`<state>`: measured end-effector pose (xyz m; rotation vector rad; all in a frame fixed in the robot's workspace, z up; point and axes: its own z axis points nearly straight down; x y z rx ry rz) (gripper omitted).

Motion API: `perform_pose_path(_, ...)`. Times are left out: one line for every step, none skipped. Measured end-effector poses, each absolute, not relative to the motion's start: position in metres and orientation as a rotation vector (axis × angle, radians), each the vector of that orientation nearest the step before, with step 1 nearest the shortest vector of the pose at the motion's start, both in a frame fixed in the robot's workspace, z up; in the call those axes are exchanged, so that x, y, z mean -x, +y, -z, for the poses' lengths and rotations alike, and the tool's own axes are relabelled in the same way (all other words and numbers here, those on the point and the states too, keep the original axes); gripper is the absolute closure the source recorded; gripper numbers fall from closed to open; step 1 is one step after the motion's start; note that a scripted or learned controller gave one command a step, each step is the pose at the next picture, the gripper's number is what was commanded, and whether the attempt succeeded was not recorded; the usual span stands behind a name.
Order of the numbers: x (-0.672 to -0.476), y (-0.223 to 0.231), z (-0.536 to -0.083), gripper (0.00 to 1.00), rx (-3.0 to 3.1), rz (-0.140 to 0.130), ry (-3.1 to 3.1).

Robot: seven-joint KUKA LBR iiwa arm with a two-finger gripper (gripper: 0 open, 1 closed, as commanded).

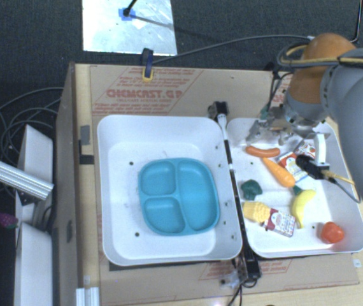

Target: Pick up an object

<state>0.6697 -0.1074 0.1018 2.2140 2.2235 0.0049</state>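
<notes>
Two white bins (169,129), one blue tray (178,195)

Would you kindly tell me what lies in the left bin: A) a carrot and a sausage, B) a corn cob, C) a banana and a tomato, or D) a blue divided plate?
D: the blue divided plate sits in the left bin, while the toy foods lie in the right bin.

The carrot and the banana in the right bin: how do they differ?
The carrot is orange, straight and tapered; the banana is yellow and curved. The carrot lies diagonally near the bin's middle; the banana stands more upright in the picture, nearer the front. Both look like toy food in the same white bin.
</notes>
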Motion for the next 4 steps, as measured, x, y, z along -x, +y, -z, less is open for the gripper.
perform_pose_path(-0.62, -0.11, -0.085, 0.0, -2.218, -0.001, 2.223)
perform_pose_path(-0.594, -0.092, -0.084, 0.0, -2.219, -0.001, 2.223)
perform_pose_path(-0.662, -0.138, -0.12, 0.0, -2.214, -0.003, 2.222)
perform_pose_path(-0.617, -0.153, -0.091, 0.0, -2.207, -0.015, 2.218)
